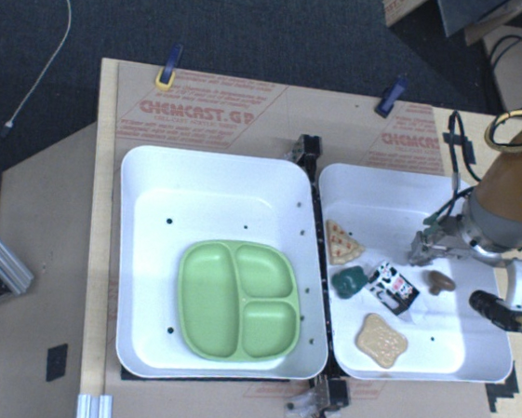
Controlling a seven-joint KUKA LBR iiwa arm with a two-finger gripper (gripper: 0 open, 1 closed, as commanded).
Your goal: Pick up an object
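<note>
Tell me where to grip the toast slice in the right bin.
Grip the toast across its two flat side edges, coming straight down from above. It lies flat on the bin floor, apart from the black-and-white toy, so both sides probably leave room for the gripper.

Light even and bright, from above; no hard highlights. White bins (145,237) near overexposed, their walls losing detail; right bin (469,358) floor slightly bluish. Soft, short shadows: a faint one under the green tray (237,299), a dim one below the arm (516,186) on the right bin floor. Dark carpet (264,16) at far side shows grain and noise. Overall picture soft, low resolution; small items in right bin blurred, print on the cardboard (197,112) barely legible. Arm at right edge smeared, slightly out of focus. Straight bench edges bow little; mild slant from camera angle.
</note>
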